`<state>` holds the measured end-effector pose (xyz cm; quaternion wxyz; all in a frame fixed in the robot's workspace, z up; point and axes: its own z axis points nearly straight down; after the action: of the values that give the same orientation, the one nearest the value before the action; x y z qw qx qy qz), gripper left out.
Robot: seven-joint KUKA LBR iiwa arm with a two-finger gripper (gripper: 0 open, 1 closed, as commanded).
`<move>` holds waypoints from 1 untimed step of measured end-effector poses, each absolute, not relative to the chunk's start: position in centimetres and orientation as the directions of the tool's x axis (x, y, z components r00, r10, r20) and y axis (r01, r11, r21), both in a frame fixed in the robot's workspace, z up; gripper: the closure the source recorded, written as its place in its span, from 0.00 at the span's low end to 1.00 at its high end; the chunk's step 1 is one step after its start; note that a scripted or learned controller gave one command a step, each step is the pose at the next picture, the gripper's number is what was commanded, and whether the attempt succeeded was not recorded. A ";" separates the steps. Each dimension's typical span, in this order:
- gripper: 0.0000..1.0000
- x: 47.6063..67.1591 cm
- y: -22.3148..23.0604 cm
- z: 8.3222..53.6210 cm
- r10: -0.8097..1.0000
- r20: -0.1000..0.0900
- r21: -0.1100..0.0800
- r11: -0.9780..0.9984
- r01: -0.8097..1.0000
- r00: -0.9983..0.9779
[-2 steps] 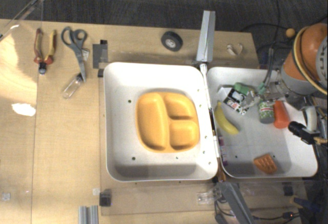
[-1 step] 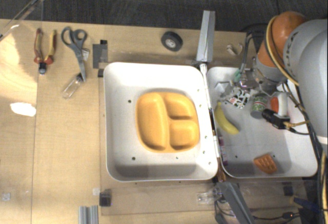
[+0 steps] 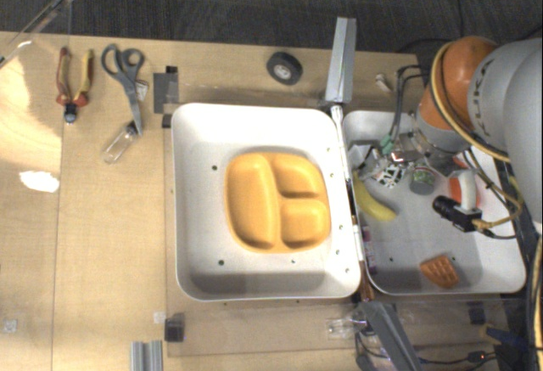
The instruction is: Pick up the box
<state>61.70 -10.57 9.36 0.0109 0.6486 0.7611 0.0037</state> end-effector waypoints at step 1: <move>1.00 61.7 -11.0 10.5 0.987 -0.018 0.019 0.157 0.987 -0.157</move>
<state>61.72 -11.00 10.53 0.0130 0.6491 0.7606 0.0016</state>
